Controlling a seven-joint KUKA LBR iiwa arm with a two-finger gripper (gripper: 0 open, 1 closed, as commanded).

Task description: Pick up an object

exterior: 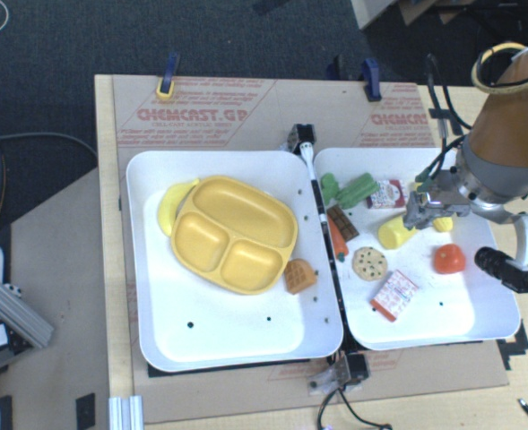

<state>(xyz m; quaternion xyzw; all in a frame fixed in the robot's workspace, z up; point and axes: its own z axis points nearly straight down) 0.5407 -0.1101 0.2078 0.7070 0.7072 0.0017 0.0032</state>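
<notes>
In the left bin [156, 312], the yellow tray [232, 233] blocks the centre; bare floor lies toward six o'clock. The right bin [479, 325] is crowded toward twelve, with the hand [416, 215] there.

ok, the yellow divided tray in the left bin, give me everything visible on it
The yellow divided tray looks like moulded plastic, matte and a mustard yellow. It has three compartments: one long one along the far side and two smaller ones on the near side. It lies open side up, turned at a slant to the left bin, over its middle and far part. Its far-left edge overlaps a paler yellow plate. A brown pastry-like piece sits against its near-right corner. Nothing lies in its compartments.
</notes>
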